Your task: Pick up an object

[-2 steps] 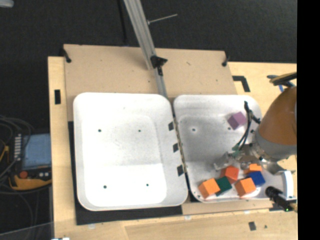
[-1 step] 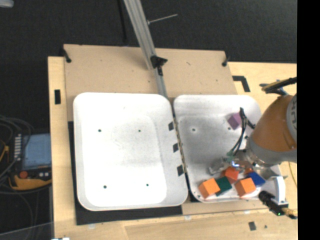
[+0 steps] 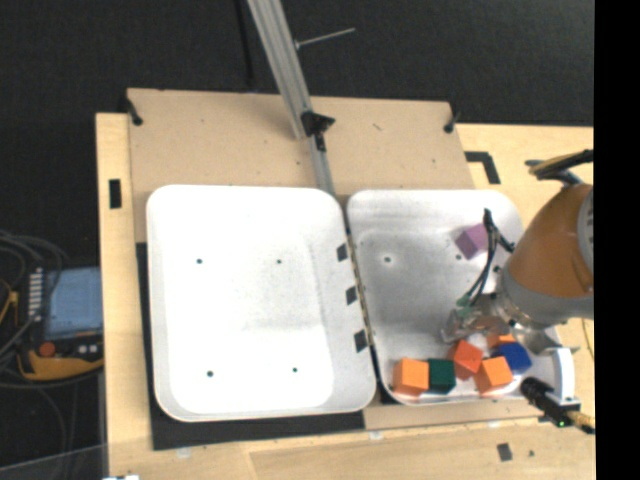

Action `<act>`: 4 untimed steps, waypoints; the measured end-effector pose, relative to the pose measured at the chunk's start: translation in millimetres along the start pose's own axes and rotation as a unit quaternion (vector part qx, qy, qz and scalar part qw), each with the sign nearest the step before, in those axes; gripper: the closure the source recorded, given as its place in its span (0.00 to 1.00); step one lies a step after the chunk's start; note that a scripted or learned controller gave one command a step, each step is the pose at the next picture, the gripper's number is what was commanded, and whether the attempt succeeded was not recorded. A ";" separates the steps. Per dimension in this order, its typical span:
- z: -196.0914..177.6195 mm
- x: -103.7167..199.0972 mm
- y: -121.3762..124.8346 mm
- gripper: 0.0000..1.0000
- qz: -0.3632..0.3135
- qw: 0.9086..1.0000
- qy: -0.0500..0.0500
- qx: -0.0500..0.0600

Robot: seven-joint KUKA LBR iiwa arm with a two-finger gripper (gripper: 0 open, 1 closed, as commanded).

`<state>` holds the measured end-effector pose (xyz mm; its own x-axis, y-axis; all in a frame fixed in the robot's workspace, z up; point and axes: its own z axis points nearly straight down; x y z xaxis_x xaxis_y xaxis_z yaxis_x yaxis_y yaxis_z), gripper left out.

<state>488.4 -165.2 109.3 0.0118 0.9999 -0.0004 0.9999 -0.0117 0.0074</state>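
1. From my remote seat, the gripper (image 3: 470, 320) hangs low over the near right part of the right bin (image 3: 400, 230), just above a cluster of blocks; its fingers are too dark and small for me to tell how far apart they stand, or whether anything sits between them.
2. Directly beneath the gripper, a red-orange block (image 3: 467, 355) lies closest, touching or nearly touching the fingertips.
3. Nearer the camera than the gripper, along the bin's front wall, an orange block (image 3: 410, 375) and a green block (image 3: 441, 375) sit side by side, touching.
4. To the gripper's near right, a second orange block (image 3: 494, 373) rests beside a blue block (image 3: 514, 356).
5. Beyond the gripper, well apart from the cluster, a purple block (image 3: 470, 239) lies alone near the bin's far side.
6. The arm (image 3: 555, 258), with its orange band, rises behind the gripper toward the right.
7. Far to the gripper's left, the left bin (image 3: 245, 298) lies alongside.
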 end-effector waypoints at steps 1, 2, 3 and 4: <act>-45.6 6.1 1.0 1.00 -0.008 1.000 0.000 0.001; -100.0 1.0 12.6 1.00 -0.008 1.000 -0.001 0.000; -118.2 0.4 14.0 1.00 -0.009 1.000 0.000 0.002; -110.2 54.2 11.8 1.00 -0.009 1.000 0.000 0.003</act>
<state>500.0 -111.0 219.6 -0.0064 1.0000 -0.0001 1.0000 0.0064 0.0006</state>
